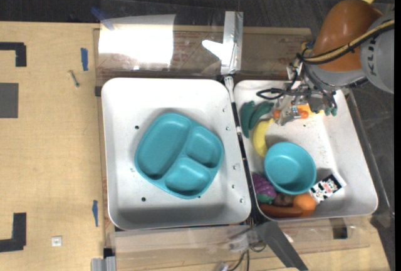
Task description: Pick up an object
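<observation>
Two shallow white bins sit side by side on the bench. The left bin, in the middle of the frame, holds one thing: a teal divided plate with three compartments, lying tilted near its centre. The right bin is crowded along its left and lower sides. I count one teal bowl, upright, one yellow banana just above and left of it, one dark green piece beside the banana, one purple item at the bowl's lower left, one orange fruit and a red shape along the bottom wall, and one small black-and-white box at the lower right. The gripper hangs low over the upper part of the right bin, near the banana's top end; whether it's spread or pinched together I cannot tell from here.
</observation>
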Action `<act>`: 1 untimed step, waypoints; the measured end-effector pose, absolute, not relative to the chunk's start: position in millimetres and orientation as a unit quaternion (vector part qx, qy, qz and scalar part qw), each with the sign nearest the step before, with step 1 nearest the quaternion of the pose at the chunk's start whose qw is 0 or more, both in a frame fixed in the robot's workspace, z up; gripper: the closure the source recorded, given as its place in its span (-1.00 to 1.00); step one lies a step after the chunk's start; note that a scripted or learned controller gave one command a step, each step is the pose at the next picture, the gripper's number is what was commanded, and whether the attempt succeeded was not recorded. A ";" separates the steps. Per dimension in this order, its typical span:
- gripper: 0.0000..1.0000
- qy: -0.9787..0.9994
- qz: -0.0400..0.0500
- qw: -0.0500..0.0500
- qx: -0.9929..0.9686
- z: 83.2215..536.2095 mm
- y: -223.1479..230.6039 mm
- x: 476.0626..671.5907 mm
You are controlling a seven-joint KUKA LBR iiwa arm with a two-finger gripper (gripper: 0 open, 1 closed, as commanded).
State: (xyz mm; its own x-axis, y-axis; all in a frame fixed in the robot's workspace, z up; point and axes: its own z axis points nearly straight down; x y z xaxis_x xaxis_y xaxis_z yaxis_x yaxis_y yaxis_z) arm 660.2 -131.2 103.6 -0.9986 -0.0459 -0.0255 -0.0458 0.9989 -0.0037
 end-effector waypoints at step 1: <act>1.00 1.000 0.002 0.009 0.004 192.8 -21.3 670.9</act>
State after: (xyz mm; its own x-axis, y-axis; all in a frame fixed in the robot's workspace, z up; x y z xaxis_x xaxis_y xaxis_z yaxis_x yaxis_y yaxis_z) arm 670.9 -21.3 192.8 -0.9998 0.0076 -0.0182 0.0075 1.0000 0.0044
